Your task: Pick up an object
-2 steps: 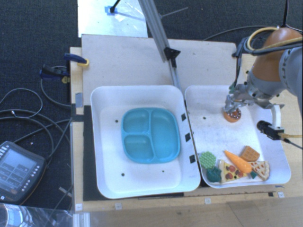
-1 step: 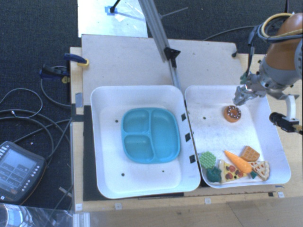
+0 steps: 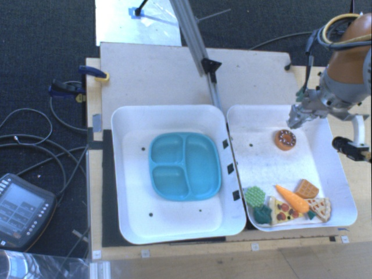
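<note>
The right bin [image 3: 340, 179] holds toy food. A small donut [image 3: 285, 139] with dark icing lies near its far side. Along the near edge lie an orange carrot [image 3: 292, 198], a waffle piece [image 3: 306, 188], two pizza slices [image 3: 281, 210] [image 3: 320, 207], a green round piece [image 3: 254, 196] and a dark green piece [image 3: 261, 214]. My gripper [image 3: 294, 121] hangs just above and slightly behind the donut, near the bin's far right wall. Nothing shows between its tips.
The left bin [image 3: 128, 150] holds a turquoise divided plate [image 3: 185, 166]. A metal pole [image 3: 192, 31] slants across the board behind the bins. Clamps [image 3: 78, 86] and cables lie at the bench's left, and a black pendant [image 3: 22, 209] sits on the floor.
</note>
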Controlling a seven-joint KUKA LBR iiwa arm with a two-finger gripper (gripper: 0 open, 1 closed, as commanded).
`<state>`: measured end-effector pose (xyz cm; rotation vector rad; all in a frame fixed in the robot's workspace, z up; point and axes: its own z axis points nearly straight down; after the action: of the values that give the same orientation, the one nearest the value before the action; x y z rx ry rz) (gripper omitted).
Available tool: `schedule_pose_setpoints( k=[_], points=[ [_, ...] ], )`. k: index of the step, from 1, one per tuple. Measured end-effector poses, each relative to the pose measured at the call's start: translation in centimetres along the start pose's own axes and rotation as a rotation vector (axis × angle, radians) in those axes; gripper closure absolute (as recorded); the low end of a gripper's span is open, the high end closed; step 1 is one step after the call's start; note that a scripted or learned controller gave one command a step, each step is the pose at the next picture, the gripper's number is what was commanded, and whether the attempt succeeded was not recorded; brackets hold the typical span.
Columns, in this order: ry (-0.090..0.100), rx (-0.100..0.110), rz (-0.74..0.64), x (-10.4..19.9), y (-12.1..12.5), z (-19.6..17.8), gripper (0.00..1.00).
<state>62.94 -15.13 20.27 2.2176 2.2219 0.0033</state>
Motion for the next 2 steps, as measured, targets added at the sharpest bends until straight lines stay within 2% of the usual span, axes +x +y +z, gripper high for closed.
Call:
schedule_pose_setpoints(
  k=[1, 2],
  points=[
    [0.002, 0.0, -0.009, 5.3, -0.2, -0.6, 1.0],
    [0.003, 0.002, -0.009, 9.8, -2.1, -2.0, 1.0]
  ],
)
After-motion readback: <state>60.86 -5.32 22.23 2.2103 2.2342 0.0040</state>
